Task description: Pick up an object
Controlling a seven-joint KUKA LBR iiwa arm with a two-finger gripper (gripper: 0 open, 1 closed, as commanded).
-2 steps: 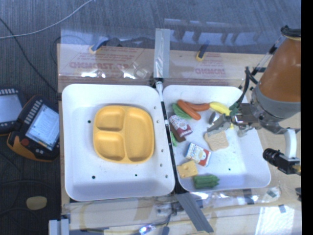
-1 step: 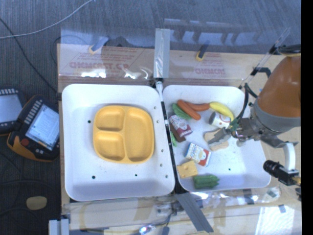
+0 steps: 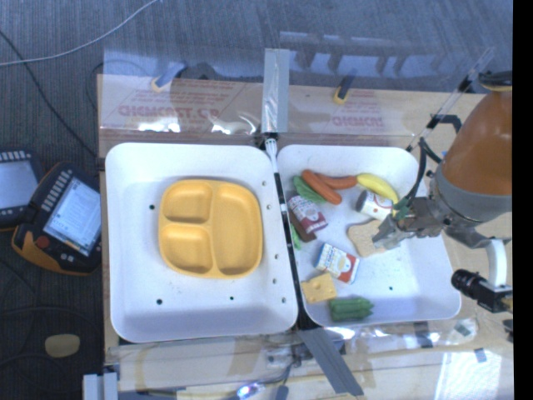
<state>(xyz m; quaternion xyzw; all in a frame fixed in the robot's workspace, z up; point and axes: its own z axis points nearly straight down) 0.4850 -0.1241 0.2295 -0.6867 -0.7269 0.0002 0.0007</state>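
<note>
Hovering low over the right bin [image 3: 433,302], the gripper [image 3: 388,233] sits at that bin's right-hand side, just beside a tan, bread-like slice [image 3: 361,240]; whether it is released or clenched cannot be told from this slant, and nothing can be made out in its grasp. The nearest candidates are that slice and a small white-and-red item [image 3: 372,204] next to the banana [image 3: 378,187]. To do the pick well, I would judge it best to settle on one loose piece with room around it, centre over it, and descend straight so neighbours are not nudged; the flat slice may be hard to pinch, so something thicker seems safer.

Counting outward in the same bin: one banana, one carrot [image 3: 323,187] with one green vegetable [image 3: 306,192] beneath it, one dark red packet [image 3: 307,218], one white carton [image 3: 337,262], one yellow cheese wedge [image 3: 319,288], one green pepper-like piece [image 3: 350,308]. The left bin [image 3: 133,307] bears one yellow divided plate [image 3: 211,227] with three compartments.
</note>
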